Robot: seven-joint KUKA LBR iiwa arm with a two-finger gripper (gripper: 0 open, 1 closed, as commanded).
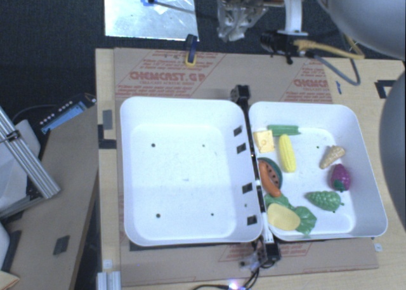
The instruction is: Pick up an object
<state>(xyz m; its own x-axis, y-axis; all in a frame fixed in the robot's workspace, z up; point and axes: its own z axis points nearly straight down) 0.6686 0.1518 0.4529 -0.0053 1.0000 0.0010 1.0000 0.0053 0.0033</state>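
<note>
My tool (233,23) up past tabletop's far edge, grip state can't tell.
Corn (287,153), grapes (325,200) in right bin (366,155).

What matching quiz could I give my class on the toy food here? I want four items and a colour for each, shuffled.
Items:
1. corn
2. cone
3. grapes
4. cheese

Colours:
A. green
B. pale yellow, square
C. bright yellow, long
D. tan

Pairs: 1-C, 2-D, 3-A, 4-B. All four lie in the right bin.
</note>
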